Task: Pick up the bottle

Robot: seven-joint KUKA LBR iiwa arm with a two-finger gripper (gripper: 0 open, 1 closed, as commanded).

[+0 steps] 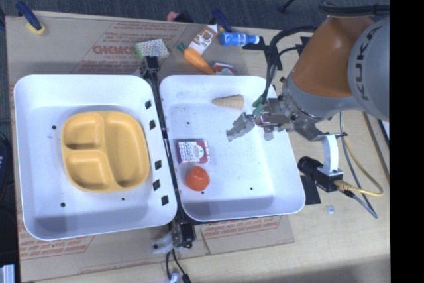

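Left bin (26,142): a yellow moulded plastic plate with three compartments (105,149) lies flat. Right bin (281,172): a small red-and-white flat packet (192,151), a round orange-red tomato-like ball (197,178) just below it, and a tan cone-shaped piece (228,101) near the far wall. Above the right bin, the grey two-finger gripper (238,127) hangs with fingers apart, holding nothing. The blue plastic bottle with a white cap (235,40) lies on its side on the cardboard behind the bins, beside an orange carrot-shaped toy (197,61). A sound grasp likely requires crossing the far rim and closing across the bottle's narrow width
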